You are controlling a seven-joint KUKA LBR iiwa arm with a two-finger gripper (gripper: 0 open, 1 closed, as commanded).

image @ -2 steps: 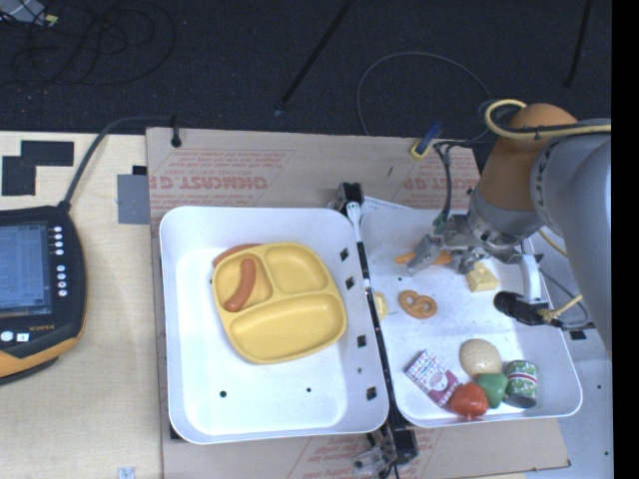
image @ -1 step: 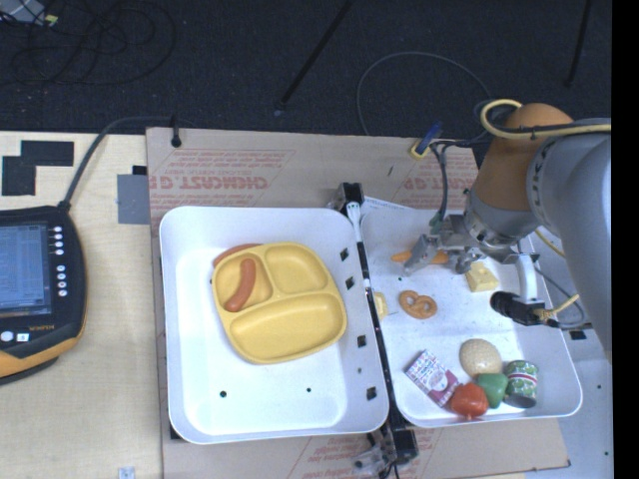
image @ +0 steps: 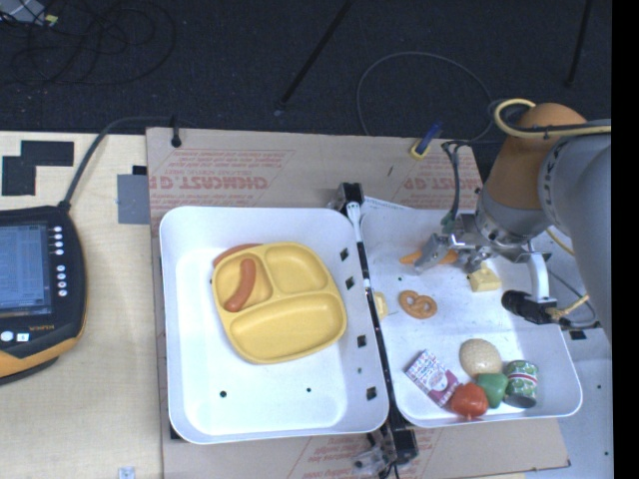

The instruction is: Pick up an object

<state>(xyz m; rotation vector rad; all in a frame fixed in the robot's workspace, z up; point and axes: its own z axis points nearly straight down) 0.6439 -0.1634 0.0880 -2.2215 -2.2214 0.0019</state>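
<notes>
Camera view, looking down at a slant on the bench (image: pixel 120 173). Mirrored red lettering on the cardboard sheet (image: pixel 300 163) under the bins, reading roughly as "CHEMCAST GP" twice; smaller print too fine to read. Red-and-white printed packet (image: pixel 431 375), wording illegible. Lit screen on the handheld pendant (image: pixel 30 287) at far left, text unreadable.

Left bin (image: pixel 190 367): a yellow divided plate (image: pixel 285 307), with a sausage (image: pixel 241 285) lying in its upper-left compartment; other compartments bare.

Right bin (image: pixel 564 392): a pretzel (image: pixel 417 305) near the middle; a pale yellow block (image: pixel 485 280) just beside the gripper, toward the right; a small orange piece (image: pixel 411 258) at the gripper's left, touching or not, hard to say. Lower right corner crowded: the packet, a beige egg-shaped item (image: pixel 480 355), a red tomato-like piece (image: pixel 469 399), a green piece (image: pixel 491 387), and a green-and-white can (image: pixel 521 382), all close together, several touching.

Gripper (image: pixel 454 255) low over the upper part of the right bin, reached in from the right on the grey arm (image: pixel 589 183) with its orange band (image: pixel 519 168). Fingers angled down toward the bin floor; open or closed, cannot tell, and nothing clearly between them. Black cables trailing from the wrist over the bin's right side.
</notes>
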